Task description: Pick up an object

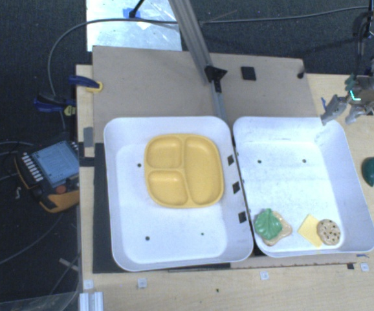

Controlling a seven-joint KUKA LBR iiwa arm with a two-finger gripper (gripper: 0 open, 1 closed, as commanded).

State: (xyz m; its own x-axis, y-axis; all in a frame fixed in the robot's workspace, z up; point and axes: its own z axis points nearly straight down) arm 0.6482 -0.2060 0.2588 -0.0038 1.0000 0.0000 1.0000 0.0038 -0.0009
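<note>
Fingers (342,111) apart above right bin (303,135).

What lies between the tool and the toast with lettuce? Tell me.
In the camera view, bare floor of the right bin separates the tool, at the bin's far right corner, from the toast with lettuce.

We see two white bins, the left bin (129,238) and the right bin (290,173), each dotted with a few small dark marks. In the left bin a yellow tray (184,170) shows three plain compartments. Along the right bin's near edge lie a tan toast (272,227) topped with green, a yellow wedge (310,230), and a tan cookie (329,231) speckled with dark chips. A teal piece (369,171) sits at the bench's right edge. The bench (154,76) is pale brown; the gripper (344,111) is grey with a cyan glint.
</note>
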